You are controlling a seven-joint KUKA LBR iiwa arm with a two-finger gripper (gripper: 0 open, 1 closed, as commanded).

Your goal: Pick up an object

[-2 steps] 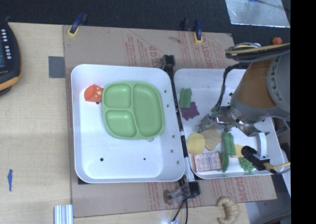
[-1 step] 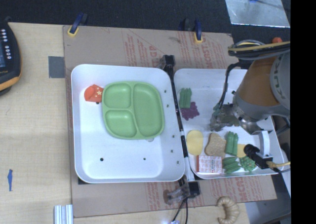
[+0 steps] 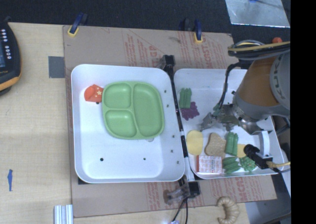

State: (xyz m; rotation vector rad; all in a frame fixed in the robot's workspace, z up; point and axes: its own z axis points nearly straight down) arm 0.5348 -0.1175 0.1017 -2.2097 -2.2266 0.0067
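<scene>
A: Camera view, slanted down over the desk (image 3: 39, 119): the grey arm with the orange band (image 3: 259, 87) comes in from three o'clock and hangs over the right shallow white bin (image 3: 207, 76). What's the claw (image 3: 220, 117) doing?

B: It sits low among the toys, just above the tan bread-slice toy (image 3: 215, 144). Whether it is spread or pressed together, I cannot tell; the metal parts blur into one another. Nothing visibly sits between them.

A: So what could it pick?

B: The right bin offers the bread slice, a pale yellow rounded piece (image 3: 194, 142) at nine o'clock of it, a green ridged vegetable (image 3: 231, 143) at three o'clock, a purple grape bunch (image 3: 189, 111) and a green ridged piece (image 3: 185, 97) toward twelve. The left shallow white bin (image 3: 84, 164) carries a green three-compartment plastic plate (image 3: 133, 109) with a small red toy (image 3: 93, 93) touching its nine o'clock edge.

A: Progress?

B: Early, I'd judge. The reach looks done; gripping and lifting remain, since every toy lies on a bin floor.
</scene>
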